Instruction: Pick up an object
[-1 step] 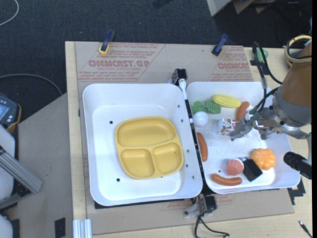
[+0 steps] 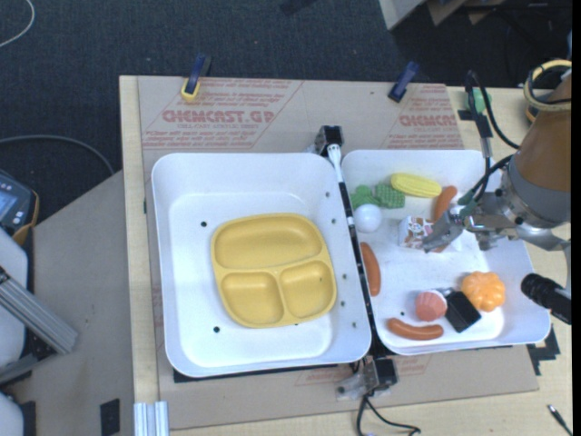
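The tabletop [image 2: 272, 107] carries two white bins side by side. The left bin [image 2: 182, 207] holds a yellow divided tray [image 2: 272, 268], lying flat in the middle, apparently as a place to put things. The right bin [image 2: 399, 166] holds the loose toys, spread out so each could be reached singly: a corn cob [image 2: 415, 185] and green piece [image 2: 374, 196] at the far side, a white ball [image 2: 368, 217], a carrot [image 2: 444, 202], a sausage [image 2: 371, 268] along the left wall, another sausage [image 2: 415, 329] at the near edge, a red ball [image 2: 431, 305], a black block [image 2: 461, 312] and an orange pumpkin [image 2: 483, 290].

The tool [image 2: 442, 236] is low in the right bin, reaching in from the right, just beside a small printed packet [image 2: 416, 232], which looks like the target. Whether its tips are apart or together I cannot tell; nothing visibly sits between them, so no pick seems made yet.
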Action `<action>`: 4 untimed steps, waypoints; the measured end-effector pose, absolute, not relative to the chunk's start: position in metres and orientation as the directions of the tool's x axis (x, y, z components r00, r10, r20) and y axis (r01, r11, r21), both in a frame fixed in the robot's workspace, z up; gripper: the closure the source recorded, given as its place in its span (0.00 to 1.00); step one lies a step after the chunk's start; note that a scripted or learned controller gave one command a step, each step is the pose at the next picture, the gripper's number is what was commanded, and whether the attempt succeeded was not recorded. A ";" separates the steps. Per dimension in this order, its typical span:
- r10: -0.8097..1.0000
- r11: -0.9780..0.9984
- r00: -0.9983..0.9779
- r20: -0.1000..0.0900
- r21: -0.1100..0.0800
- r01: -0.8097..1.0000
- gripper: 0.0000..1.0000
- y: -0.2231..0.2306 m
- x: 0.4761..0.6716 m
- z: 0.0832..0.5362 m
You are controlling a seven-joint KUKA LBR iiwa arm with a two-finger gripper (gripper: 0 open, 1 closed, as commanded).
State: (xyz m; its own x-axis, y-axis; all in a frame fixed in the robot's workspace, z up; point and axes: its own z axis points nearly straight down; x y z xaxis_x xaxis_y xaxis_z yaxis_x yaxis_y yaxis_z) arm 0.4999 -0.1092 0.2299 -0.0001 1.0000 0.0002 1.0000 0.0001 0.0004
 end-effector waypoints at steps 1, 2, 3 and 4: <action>1.000 0.000 0.000 0.003 -0.007 1.000 0.00 -0.104 0.494 0.185; 1.000 -0.001 0.001 0.003 -0.009 1.000 0.00 -0.104 0.491 0.121; 1.000 -0.001 0.001 0.002 -0.005 1.000 0.00 -0.103 0.490 0.082; 1.000 -0.003 0.003 0.000 0.001 1.000 1.00 -0.104 0.491 0.095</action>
